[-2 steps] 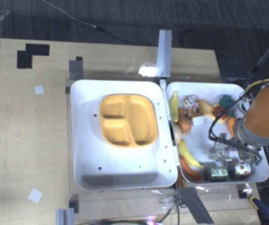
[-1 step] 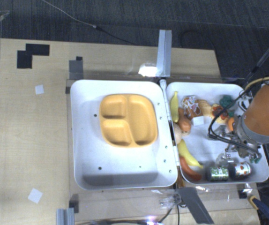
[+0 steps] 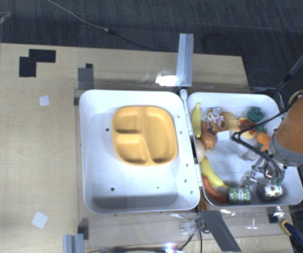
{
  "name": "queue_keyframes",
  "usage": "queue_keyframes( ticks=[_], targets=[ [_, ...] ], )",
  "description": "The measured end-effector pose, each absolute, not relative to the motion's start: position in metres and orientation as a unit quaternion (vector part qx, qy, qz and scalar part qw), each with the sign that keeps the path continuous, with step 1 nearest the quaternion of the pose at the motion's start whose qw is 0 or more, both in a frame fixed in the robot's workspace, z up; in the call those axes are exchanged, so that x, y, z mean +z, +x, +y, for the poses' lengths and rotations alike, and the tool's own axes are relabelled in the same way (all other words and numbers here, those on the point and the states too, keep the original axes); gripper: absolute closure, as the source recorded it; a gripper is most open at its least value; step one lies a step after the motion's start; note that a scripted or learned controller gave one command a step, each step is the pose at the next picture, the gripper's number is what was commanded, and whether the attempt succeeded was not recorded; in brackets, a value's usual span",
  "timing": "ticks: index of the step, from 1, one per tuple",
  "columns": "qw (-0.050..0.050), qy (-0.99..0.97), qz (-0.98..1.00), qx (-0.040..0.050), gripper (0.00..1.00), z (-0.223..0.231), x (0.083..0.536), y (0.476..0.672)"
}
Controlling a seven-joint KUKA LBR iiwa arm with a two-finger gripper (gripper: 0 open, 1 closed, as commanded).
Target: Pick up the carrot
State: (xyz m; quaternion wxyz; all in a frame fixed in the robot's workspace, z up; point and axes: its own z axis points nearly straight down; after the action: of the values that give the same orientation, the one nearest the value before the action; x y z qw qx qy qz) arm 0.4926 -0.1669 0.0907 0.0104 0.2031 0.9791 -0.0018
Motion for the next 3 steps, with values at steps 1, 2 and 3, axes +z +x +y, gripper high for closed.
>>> queue_keyframes(
  ticks=[1,2,3],
  targets=[
    [0.006,0.318,0.948,0.0010,0.00,-0.169,0.089,0.554],
    [0.006,0.390,0.921,0.0016,0.00,-0.150,0.089,0.577],
    [0.010,0.386,0.922,0.0026,1.00,-0.149,0.102,0.580]
  ],
)
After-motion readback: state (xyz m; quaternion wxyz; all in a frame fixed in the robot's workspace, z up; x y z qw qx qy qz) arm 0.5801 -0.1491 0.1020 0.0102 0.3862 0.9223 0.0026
